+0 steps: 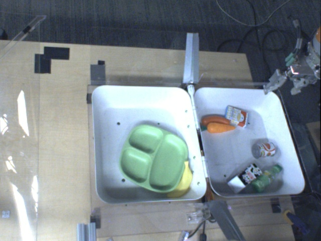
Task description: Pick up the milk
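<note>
The milk [246, 177] is a small carton with black and white cow patches. It lies on its side near the front edge of the right bin [288, 134], touching a green bottle [266, 178] on its right. My gripper [286, 82] hangs over the right bin's far right corner, well away from the milk. Its fingers are open with nothing between them.
An orange carrot [220, 128] and a red piece [214, 119] lie by the right bin's left wall, next to a small red and white carton [236, 116]. A can [264, 149] sits mid-right. The left bin [108, 104] holds a green divided tray [154, 158] over a yellow item [184, 183].
</note>
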